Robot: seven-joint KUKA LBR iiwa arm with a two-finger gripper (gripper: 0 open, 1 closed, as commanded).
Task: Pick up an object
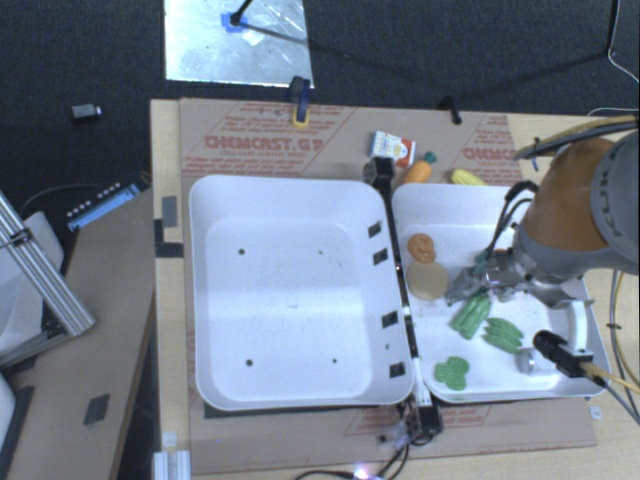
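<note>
Dark carpet floor around a cardboard-topped bench [270, 138], with a shiny metal sheet [238, 28] lying on the floor past its far edge. I see my arm [580, 208] reaching in from the right, grey with the orange band bulging above the wrist, bent down over the right bin [480, 196]. The gripper [478, 276] sits low inside that bin; I cannot tell how wide it stands, too blurred and dark at the tip.

Going left to right: the left bin [290, 288] lies well left of the gripper. In the right bin, an orange cookie-like disc [421, 247] and a beige round piece [429, 281] sit just left of the gripper. A green pod-shaped toy [469, 315] lies just below it, possibly touching. A green leafy piece [452, 372] sits farther toward the near rim. Another green ridged toy [503, 334] lies below and right.
</note>
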